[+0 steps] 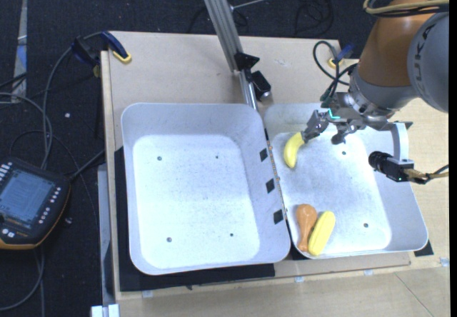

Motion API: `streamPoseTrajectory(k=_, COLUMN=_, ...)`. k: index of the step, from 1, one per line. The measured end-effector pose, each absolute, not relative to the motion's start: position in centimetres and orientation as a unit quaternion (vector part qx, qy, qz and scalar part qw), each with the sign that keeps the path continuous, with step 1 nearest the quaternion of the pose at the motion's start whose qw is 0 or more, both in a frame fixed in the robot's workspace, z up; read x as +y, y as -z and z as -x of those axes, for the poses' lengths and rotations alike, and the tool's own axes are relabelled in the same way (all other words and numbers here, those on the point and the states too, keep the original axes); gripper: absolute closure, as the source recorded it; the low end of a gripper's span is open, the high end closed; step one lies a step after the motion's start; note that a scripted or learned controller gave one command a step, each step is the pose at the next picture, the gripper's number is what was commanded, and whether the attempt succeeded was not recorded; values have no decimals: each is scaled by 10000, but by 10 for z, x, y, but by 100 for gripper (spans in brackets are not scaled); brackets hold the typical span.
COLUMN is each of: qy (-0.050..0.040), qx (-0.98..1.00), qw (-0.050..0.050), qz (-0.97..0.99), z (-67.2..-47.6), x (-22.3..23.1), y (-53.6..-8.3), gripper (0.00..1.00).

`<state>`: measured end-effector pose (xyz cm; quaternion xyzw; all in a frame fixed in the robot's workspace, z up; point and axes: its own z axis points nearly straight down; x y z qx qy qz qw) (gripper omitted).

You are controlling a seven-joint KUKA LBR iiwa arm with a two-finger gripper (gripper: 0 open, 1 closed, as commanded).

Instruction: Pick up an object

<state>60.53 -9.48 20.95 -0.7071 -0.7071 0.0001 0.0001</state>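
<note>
The gripper (325, 128) hangs over the right bin (371, 187), its two fingers spread wide with nothing between them. One fingertip (311, 134) sits just beside the upper end of a yellow banana (291, 151), which lies near the bin's left wall, in its upper part. Well apart from the banana, toward the bin's near edge, an orange drumstick-shaped toy (305, 223) lies touching a yellow corn cob (321, 231). The left bin (193, 187) sits beside the banana's bin.
</note>
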Motion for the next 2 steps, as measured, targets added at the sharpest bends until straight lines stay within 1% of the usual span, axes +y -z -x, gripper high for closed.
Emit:
streamPoseTrajectory(k=1, qy=-1, qx=-7072, qw=1, qz=7070, z=-605, x=-95, y=-210, gripper=0)
streamPoseTrajectory(k=2, qy=-14, qx=-7071, qw=16, qz=7071, z=-613, x=-97, y=-162, gripper=0)
